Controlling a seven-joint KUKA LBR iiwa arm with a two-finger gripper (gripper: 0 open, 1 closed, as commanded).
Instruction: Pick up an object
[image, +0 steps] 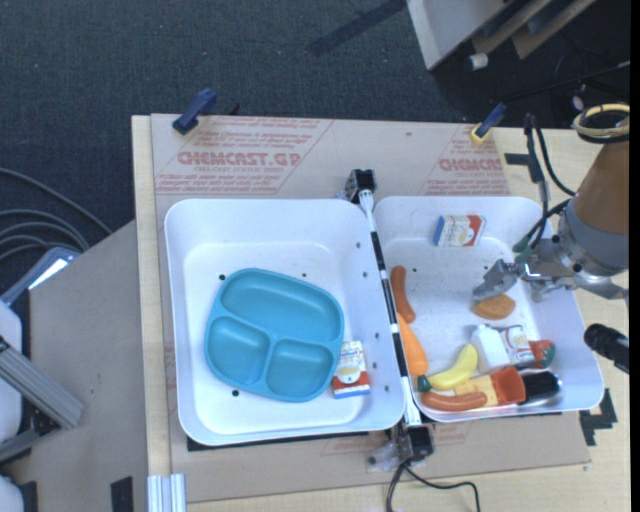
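The approach step is judged in hand: the end effector (497, 282), its opening not discernible, is poised just above an orange piece (494, 306); a descent is needed next.

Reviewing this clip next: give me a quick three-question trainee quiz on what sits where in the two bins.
1. True or false: the blue tray lies in the left bin.
2. Which bin holds the banana: A left, B right?
3. Fill in: the gripper hovers above the ___ bin.

Key: 1 true; 2 B; 3 right.
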